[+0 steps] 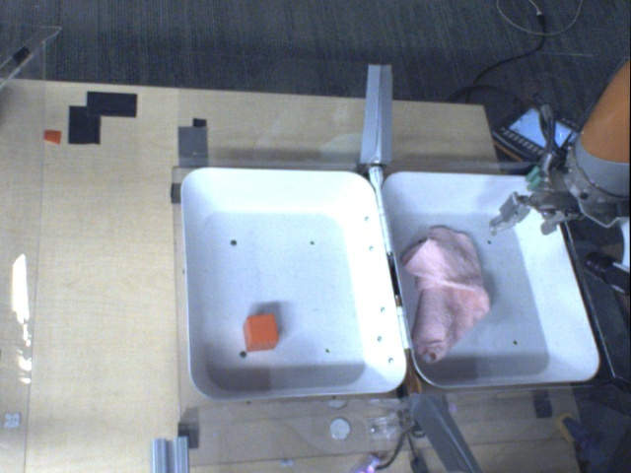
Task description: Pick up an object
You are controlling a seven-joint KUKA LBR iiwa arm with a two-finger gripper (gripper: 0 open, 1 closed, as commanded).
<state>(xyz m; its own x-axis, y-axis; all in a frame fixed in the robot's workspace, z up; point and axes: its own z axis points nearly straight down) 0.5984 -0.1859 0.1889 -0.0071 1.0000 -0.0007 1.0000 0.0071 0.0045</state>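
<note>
Orange block [261, 332] lies in left bin [212, 264], pink cloth [447, 289] in right bin [567, 313]; tool [525, 215] open, empty.

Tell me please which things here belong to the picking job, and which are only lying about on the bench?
Belong to the job:
- pink cloth in the right bin
- orange block in the left bin
- gripper, over the right bin

Only lying about:
- black blocks on the bench
- small orange piece beside them
- cable on the floor

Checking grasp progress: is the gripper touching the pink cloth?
Apart. The camera view shows bare white bin floor between the gripper and the pink cloth.
</note>
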